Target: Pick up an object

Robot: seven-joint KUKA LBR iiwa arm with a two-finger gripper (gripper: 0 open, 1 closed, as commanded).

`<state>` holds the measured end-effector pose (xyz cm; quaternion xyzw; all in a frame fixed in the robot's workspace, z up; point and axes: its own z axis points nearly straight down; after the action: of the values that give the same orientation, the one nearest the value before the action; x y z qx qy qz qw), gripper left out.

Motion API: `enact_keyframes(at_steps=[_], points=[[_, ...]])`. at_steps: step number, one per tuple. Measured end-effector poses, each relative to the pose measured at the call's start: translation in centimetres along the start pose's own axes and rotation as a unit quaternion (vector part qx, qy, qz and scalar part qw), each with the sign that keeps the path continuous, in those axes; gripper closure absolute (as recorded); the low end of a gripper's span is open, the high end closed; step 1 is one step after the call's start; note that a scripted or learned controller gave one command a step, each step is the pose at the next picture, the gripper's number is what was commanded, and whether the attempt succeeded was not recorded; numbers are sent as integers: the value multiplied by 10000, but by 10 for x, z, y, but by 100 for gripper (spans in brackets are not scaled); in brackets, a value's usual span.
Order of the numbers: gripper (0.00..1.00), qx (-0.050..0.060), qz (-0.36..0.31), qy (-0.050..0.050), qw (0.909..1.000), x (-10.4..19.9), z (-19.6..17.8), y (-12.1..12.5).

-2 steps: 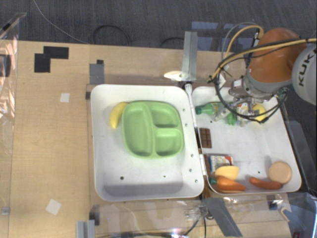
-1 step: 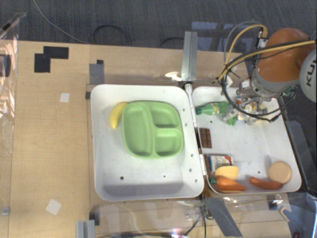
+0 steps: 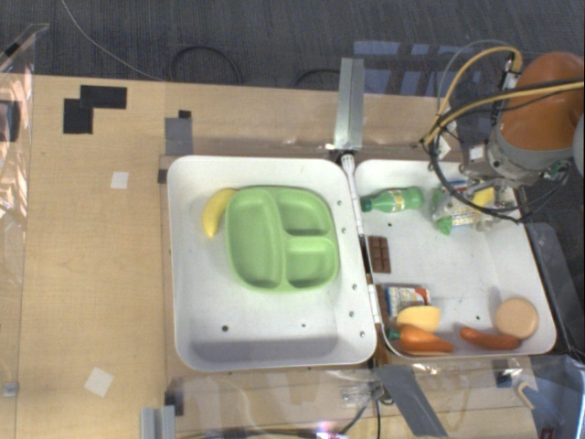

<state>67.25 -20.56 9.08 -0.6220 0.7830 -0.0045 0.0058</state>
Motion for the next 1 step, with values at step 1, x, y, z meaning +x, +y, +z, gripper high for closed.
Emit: enact_keyframes(at_steps=[1], points=[[0,-28,-728,-11,9973,-83,2,20]])
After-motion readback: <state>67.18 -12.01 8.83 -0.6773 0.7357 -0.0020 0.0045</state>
